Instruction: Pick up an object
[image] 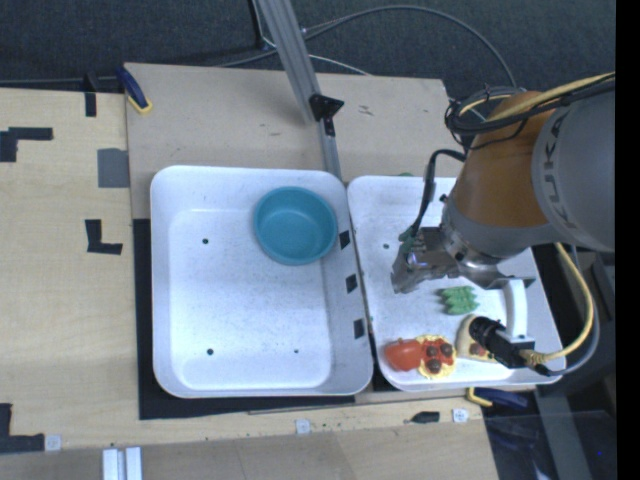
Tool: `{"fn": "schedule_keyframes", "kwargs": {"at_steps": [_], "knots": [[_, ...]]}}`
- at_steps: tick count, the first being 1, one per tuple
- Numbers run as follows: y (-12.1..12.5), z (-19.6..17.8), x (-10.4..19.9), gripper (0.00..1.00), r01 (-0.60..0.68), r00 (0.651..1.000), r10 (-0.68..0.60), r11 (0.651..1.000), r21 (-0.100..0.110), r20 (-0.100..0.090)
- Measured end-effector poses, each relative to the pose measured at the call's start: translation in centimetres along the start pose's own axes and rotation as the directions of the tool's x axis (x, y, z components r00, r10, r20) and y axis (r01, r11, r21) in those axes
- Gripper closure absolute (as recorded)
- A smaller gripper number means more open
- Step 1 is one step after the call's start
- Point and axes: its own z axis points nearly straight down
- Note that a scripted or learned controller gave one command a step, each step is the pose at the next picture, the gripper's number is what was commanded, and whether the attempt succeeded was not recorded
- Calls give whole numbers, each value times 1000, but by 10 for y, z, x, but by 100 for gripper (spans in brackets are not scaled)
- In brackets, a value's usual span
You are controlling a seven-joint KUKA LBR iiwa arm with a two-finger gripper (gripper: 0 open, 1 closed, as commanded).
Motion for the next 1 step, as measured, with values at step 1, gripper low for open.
{"fn": "schedule_keyframes", "kwargs": {"at_steps": [1], "knots": [[1, 8, 58, 100, -1, 1000, 1, 1000, 1, 0]]}}
